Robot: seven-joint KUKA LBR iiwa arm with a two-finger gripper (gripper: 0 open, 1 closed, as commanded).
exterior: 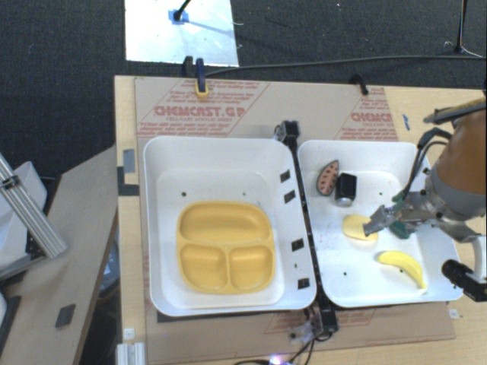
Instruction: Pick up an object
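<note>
the gripper [378, 223] sits right of centre in the frame, at the edge of a pale yellow disc [356, 228] in the right bin [358, 291]. its grip i can't tell. disc looks light, flat, slippery; take it by the rim.

Single KUKA iiwa arm [463, 169], entering from the right edge of the camera view at mid height. The broad orange band is visible on the segment nearest that edge, with grey housing below it and dark cables looping over its upper left side. From the wrist, the arm narrows and reaches leftward and slightly toward the near side. The end effector [376, 224] sits at the leftmost extent of the arm, low over the right part of the scene, pointing left. Its grey fingertip region is small and blurred; finger separation cannot be resolved.
</note>
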